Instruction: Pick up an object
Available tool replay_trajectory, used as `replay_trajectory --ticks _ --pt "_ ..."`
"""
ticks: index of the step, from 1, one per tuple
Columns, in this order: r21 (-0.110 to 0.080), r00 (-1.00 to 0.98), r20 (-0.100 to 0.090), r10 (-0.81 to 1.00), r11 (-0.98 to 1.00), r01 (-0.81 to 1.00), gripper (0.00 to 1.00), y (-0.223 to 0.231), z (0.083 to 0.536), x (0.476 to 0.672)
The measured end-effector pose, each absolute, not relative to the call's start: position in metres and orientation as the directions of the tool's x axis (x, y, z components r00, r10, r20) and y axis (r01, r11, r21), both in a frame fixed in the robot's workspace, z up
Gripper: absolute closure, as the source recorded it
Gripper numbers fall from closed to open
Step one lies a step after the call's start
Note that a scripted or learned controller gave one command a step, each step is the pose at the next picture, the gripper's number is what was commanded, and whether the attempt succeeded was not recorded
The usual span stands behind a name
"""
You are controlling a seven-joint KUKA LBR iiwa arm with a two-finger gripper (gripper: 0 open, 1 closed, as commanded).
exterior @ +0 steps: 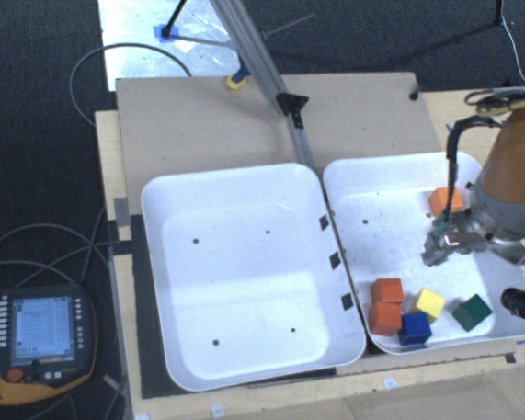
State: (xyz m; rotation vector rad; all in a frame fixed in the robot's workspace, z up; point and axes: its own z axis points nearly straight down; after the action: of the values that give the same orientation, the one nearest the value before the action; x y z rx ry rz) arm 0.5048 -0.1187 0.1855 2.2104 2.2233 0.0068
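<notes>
Gripper (435, 251), grey metal, two-fingered, hanging low over the shallow white plastic right bin (372, 194), below the arm's (518, 180) orange band; whether clenched or released cannot be told at this size. Just behind and touching the gripper's outline, a small orange block (442, 199), partly hidden, its long axis not readable. Ahead and to the left of the gripper, a cluster against the bin's front wall: two orange-red cubes (385, 305) stacked close, one behind the other; a blue cube (415, 327) touching the nearer of them; a yellow cube (429, 303) turned corner-on just beside the blue. Nearer the front right of the gripper, a dark green flat block (473, 312), tilted diagonally. Far to the gripper's left, the second white bin (241, 271). Under both, a pale wooden bench (198, 118); beyond its left edge, dark carpet with a teach pendant (37, 343) and cables.
</notes>
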Motion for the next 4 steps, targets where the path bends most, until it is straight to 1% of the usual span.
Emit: replay_trajectory --ticks 1,2,3,4 --pt "0.010 -0.005 -0.003 1.000 0.005 1.000 1.00 -0.126 0.248 0.507" --pt "0.006 -0.005 -0.002 1.000 0.005 1.000 1.00 -0.126 0.279 0.509" --pt "0.004 -0.010 0.000 1.000 0.010 1.000 1.00 -0.085 0.263 0.546" --pt "0.004 -0.009 0.000 1.000 0.009 1.000 1.00 -0.051 0.260 0.573"
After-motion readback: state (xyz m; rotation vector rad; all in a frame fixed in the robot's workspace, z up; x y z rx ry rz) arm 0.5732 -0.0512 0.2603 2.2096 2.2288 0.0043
